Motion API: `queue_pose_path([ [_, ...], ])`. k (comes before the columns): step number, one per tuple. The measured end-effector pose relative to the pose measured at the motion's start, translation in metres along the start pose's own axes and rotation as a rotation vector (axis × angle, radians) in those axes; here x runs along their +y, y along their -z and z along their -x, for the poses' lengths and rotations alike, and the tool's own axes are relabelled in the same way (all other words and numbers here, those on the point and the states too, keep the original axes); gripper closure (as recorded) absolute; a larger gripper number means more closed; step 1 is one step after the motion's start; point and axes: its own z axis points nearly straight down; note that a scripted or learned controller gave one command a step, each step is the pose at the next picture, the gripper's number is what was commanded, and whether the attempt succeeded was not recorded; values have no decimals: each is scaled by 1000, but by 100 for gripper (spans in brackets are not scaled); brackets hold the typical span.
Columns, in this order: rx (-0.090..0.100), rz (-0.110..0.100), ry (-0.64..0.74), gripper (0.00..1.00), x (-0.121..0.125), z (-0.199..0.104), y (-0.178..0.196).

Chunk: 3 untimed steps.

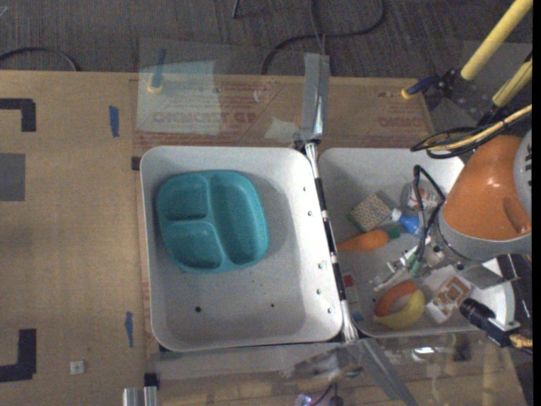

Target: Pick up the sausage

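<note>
An orange, elongated, sausage-like piece (363,242) lies near the left wall of the right bin (338,169), pointing right and slightly up. My gripper (412,266) hangs low in that bin under the grey arm with its orange band (483,200). It sits just right of and below the orange piece's right end, apart from it. Cables and metal parts clutter the gripper's tip. I see nothing clearly held in it.
In the right bin a speckled tan block (370,211) lies above the orange piece. A red and yellow round item (401,304) and a printed packet (449,296) lie near the front. A small bottle (409,220) is by the arm. The left bin (254,311) holds a teal divided plate (211,218).
</note>
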Motion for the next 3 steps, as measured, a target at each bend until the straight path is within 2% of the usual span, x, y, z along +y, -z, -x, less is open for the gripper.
queue_pose_path([
  [1,-2,1,-325,0,-20,26,39],
  [2,1,-1,-190,0,-7,-7,-9],
  [3,0,6,-141,0,-11,13,-23],
])
